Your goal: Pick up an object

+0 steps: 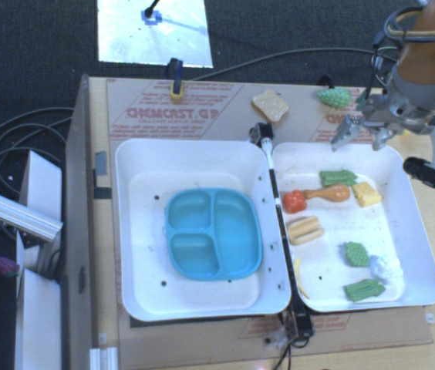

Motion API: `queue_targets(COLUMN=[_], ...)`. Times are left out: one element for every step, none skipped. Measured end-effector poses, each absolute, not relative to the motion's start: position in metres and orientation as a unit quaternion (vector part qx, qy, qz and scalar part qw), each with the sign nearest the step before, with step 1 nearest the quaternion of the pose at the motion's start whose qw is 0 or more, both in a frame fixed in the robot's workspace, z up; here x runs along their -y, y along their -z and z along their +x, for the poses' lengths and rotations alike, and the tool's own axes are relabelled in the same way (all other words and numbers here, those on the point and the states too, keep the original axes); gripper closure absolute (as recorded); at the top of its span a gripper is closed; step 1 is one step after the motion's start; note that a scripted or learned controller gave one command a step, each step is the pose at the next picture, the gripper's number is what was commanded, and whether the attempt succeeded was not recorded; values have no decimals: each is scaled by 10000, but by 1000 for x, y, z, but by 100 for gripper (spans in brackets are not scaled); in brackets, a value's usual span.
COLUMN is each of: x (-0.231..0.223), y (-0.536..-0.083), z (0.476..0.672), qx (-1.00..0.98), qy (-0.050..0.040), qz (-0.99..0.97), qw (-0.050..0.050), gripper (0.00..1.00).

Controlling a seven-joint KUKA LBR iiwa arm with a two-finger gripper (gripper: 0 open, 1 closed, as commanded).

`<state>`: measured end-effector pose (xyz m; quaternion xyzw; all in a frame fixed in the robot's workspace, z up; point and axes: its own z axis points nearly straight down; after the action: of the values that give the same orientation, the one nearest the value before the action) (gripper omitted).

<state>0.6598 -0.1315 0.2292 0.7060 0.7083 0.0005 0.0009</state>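
An object [305,229], the hot-dog toy, is being offered nearest in the right bin [414,206], beside a carrot [319,197]. Farther back, the hand [362,133] is being held open and empty above the bin's far rim; a centred, vertical descent is being advised.

toy foods [333,195] lie scattered in the right bin [410,206]
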Motion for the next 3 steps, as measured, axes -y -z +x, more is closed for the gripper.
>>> queue_targets(x=[118, 123, 146], y=[-87, -85, -82], z=[580, 623, 665], qx=[-7076, -7081, -7084], qy=[2, -6, 54], qz=[7066, 7061, 7058], qw=[-2, 9, -67], gripper=[0, 0, 0])
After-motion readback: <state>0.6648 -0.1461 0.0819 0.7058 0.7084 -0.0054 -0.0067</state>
